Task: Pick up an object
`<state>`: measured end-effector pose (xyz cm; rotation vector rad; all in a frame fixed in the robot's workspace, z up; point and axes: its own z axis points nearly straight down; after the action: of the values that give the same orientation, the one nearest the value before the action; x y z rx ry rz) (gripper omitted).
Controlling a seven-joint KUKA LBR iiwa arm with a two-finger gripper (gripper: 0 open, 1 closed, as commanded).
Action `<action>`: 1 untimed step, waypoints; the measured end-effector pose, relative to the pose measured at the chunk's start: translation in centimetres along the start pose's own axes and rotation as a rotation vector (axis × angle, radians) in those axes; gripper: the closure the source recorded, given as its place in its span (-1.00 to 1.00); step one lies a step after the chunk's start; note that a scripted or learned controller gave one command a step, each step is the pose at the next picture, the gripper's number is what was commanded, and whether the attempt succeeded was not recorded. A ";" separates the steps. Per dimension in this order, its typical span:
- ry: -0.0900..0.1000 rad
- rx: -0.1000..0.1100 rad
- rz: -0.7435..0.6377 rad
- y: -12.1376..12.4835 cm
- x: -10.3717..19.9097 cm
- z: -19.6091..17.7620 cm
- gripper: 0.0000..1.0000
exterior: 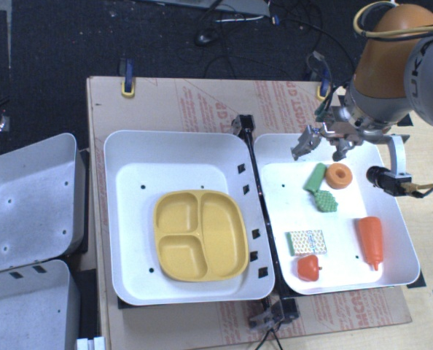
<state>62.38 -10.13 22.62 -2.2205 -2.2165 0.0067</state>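
The right bin [399, 268] holds several small objects. An orange ring [339, 176] lies at the back, touching a green brush-like piece [321, 189] on its left. A patterned square packet [307, 241] and a red pepper [308, 267] lie near the front, and an orange carrot [370, 240] lies at the right. My gripper [321, 145] hangs over the bin's back edge, just above the ring and the green piece, its fingers spread open with nothing between them.
The left bin [129, 268] holds a yellow divided plate [200, 235]. A black divider [256, 203] runs between the two bins. Spare white bins [27, 195] lie off the bench at the left. Clamps [128, 79] grip the board's back edge.
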 end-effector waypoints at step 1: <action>0.000 -0.002 0.000 0.7 -0.6 5.1 -1.00</action>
<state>63.05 -10.78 17.50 -2.2212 -2.2177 0.0054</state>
